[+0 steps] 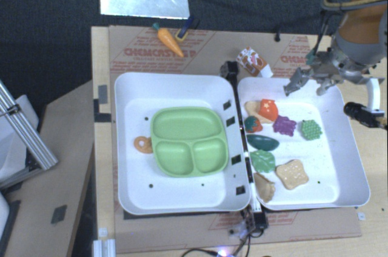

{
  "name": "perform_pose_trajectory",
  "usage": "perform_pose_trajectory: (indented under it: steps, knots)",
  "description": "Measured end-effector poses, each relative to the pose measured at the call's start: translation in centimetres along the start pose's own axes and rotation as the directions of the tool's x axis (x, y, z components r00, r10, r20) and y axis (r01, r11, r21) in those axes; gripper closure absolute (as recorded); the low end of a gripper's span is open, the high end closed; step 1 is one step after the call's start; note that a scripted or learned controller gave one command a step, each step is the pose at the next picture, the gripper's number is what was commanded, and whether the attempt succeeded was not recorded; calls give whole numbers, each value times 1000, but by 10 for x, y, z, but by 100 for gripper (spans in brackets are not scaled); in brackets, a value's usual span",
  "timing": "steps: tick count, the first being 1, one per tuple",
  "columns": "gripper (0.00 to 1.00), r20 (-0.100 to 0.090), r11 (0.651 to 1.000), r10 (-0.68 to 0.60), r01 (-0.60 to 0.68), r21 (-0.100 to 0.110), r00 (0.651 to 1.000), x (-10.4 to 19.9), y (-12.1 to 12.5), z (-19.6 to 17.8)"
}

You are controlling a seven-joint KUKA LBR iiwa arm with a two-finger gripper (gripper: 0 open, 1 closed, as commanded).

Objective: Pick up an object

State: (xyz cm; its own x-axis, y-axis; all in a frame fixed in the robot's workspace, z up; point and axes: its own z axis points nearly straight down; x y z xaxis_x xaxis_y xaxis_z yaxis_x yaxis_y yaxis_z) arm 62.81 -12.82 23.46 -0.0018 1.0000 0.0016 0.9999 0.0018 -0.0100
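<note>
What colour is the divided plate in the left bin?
Light green, seen in the camera view: divided plate.

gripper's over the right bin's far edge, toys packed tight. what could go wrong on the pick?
1. The purple toy, red toy and green studded toy lie close together, so a descent may nudge neighbours.
2. The gripper hangs near the right bin far rim, and could clip it.

Toy foods are lying loose in the right bin [339, 146]: an orange-red piece [267, 109] near its back-left corner, a purple cluster [284, 125] and a green bumpy one [311, 129] beside it, a dark green oval [262, 142] along the left edge, a tan toast slice [292, 174] toward the front edge.
</note>
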Motion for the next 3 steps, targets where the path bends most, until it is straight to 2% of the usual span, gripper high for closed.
perform_pose_trajectory:
  steps: [1, 2, 3]
  knots:
    - [0, 2, 1000, -2, 2, -11, 1000, 0, 2, -7]
    - [0, 2, 1000, 1, -1, -7, 1000, -4, 1, 55]
    - [0, 1, 1000, -3, 3, -8, 1000, 6, 4, 104]
